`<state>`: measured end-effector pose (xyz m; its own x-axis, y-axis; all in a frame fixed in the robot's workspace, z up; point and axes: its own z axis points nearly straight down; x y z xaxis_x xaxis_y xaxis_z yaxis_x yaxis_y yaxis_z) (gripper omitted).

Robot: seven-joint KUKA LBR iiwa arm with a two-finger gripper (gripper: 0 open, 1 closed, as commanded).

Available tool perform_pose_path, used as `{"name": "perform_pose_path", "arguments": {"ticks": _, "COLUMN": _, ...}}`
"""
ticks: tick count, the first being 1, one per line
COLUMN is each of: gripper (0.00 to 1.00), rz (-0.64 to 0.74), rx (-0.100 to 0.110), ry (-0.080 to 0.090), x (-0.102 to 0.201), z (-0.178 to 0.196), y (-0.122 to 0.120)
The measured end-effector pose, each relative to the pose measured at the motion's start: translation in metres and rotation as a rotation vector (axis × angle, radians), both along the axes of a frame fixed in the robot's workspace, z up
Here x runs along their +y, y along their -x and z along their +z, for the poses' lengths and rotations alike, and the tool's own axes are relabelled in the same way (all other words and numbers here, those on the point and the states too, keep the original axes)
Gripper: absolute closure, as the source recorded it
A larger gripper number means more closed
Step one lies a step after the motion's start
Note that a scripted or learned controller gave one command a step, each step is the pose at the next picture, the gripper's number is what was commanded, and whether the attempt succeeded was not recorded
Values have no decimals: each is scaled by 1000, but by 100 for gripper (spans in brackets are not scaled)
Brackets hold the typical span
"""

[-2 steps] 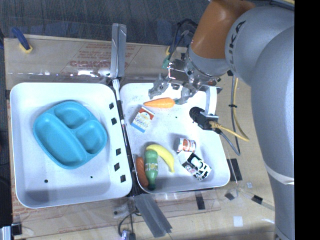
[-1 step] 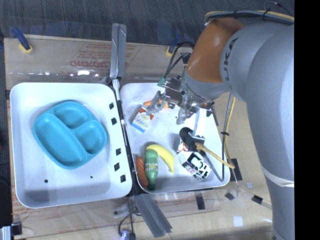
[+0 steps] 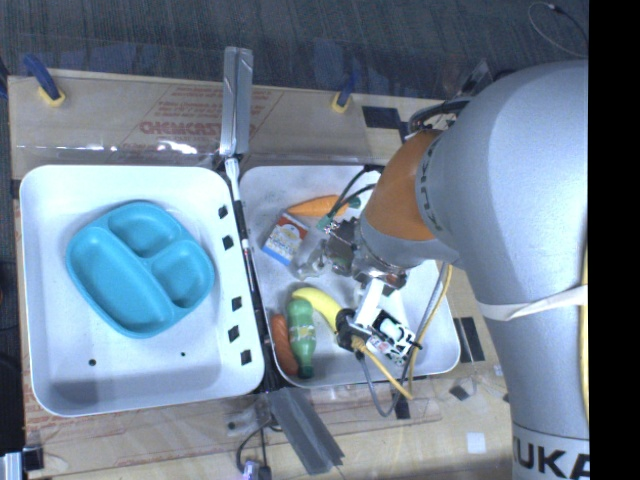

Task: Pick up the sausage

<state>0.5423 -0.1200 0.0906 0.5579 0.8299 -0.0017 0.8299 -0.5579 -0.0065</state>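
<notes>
Grey arm [image 3: 520, 188] reaching over the right bin [image 3: 290, 176], gripper [image 3: 328, 251] low among the food.
Its gripper sits beside a small carton [image 3: 283, 240], below an orange carrot [image 3: 316, 206]; whether it is open or closed cannot be told. The sausage [image 3: 281, 340] lies apart from it at the bin's near left corner, along the wall, touching a green bottle [image 3: 301, 334] with a banana [image 3: 320, 306] next to it. A blue divided plate [image 3: 140, 266] rests in the left bin [image 3: 60, 373].

sausage [image 3: 280, 341] partly behind bottle [image 3: 301, 334]
</notes>
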Motion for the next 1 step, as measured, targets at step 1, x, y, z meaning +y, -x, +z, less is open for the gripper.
{"name": "perform_pose_path", "arguments": {"ticks": 1, "gripper": 0, "rz": -245, "rx": -3, "ry": 1, "x": 28, "z": 1, "y": 66}}
